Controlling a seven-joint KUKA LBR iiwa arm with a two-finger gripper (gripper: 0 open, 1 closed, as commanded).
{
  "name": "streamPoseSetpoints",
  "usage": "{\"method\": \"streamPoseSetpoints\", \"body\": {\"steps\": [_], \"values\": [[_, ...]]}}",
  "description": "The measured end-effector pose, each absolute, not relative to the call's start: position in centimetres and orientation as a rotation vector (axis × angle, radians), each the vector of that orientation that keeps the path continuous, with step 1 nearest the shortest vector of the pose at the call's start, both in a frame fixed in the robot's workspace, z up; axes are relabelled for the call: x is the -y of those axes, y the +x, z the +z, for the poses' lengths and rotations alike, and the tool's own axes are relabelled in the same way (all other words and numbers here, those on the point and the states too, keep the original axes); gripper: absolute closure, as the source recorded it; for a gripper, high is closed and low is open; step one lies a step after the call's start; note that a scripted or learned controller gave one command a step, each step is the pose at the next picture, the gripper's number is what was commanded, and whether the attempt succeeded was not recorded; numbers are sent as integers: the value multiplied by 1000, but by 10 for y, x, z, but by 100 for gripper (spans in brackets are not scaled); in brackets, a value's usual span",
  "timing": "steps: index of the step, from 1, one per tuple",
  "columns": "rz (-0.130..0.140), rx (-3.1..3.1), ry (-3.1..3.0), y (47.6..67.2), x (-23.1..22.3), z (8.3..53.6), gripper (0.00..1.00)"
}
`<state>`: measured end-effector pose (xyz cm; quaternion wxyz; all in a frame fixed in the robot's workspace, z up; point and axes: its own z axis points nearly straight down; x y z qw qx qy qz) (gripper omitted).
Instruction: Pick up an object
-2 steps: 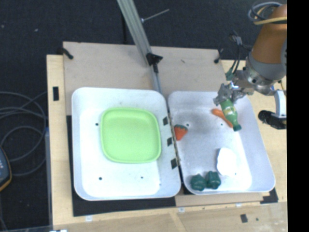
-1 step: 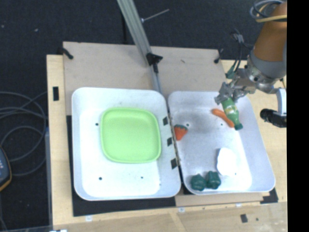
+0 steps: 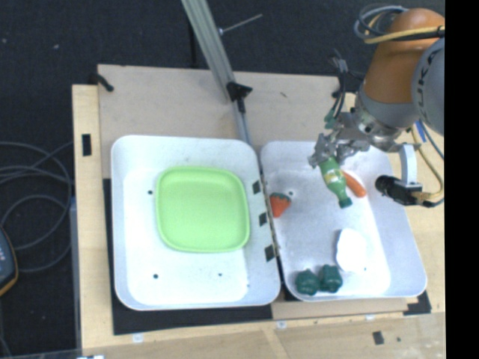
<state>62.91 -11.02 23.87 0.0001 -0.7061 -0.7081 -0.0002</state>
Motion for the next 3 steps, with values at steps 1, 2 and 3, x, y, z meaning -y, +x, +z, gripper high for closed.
{"method": "streamPoseSetpoints", "body": {"steps": [1, 2, 3], "values": [[-3, 2225, -2218, 622, 61, 247, 100], [-1, 2225, -2217, 621, 12, 236, 100], [-3, 2226, -2217, 620, -44, 247, 100]]}}
